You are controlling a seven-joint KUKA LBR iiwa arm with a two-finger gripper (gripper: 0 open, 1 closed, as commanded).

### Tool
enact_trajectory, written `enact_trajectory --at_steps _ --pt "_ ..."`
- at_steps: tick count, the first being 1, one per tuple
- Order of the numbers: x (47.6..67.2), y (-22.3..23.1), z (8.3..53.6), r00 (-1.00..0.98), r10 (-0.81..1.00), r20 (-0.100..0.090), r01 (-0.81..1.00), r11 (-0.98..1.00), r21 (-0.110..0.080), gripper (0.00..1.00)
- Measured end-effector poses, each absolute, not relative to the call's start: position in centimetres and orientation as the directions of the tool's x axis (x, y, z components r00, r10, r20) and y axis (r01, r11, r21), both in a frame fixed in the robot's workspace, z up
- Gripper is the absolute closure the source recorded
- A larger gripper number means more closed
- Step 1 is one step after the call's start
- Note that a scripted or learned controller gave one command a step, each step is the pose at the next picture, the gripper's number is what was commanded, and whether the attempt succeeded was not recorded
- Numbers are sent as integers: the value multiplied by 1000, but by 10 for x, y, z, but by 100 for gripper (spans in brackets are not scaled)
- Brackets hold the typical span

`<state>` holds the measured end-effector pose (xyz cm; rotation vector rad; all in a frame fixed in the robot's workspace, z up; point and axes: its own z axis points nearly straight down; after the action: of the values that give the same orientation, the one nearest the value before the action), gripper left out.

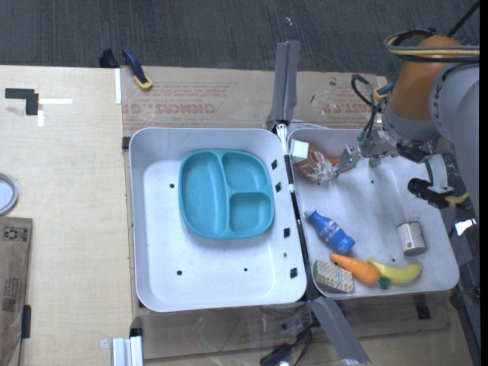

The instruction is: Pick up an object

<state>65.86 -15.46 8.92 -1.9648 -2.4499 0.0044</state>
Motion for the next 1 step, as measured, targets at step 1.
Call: enact_trajectory --at_steps 1 --pt "659 -155 96 -220 975 -2 975 220 -6 100"
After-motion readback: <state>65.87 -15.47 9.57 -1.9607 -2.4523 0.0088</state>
